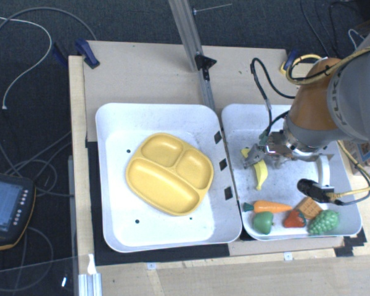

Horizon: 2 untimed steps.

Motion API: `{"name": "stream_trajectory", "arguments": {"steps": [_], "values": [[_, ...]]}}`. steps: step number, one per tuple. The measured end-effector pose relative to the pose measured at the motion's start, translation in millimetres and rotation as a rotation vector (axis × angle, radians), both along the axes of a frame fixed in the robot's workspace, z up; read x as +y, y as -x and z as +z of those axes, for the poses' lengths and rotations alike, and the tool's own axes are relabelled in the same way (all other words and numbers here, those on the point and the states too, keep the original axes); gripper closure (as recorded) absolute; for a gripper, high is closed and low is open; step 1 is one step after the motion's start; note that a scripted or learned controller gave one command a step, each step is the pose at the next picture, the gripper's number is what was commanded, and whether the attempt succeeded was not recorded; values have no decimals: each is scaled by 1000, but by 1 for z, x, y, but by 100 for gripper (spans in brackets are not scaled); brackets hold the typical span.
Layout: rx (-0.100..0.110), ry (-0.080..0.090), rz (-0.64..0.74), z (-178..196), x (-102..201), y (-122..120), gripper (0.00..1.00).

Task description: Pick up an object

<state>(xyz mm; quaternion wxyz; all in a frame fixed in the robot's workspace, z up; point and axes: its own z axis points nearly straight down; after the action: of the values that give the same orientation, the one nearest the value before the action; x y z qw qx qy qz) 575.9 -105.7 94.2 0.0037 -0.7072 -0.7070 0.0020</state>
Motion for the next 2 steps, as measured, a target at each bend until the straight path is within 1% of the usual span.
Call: {"name": "stream_trajectory", "arguments": {"steps": [1,2], "values": [[-8,0,2,15,0,-2,100],[-15,4,0,74,-6,2,100]]}}
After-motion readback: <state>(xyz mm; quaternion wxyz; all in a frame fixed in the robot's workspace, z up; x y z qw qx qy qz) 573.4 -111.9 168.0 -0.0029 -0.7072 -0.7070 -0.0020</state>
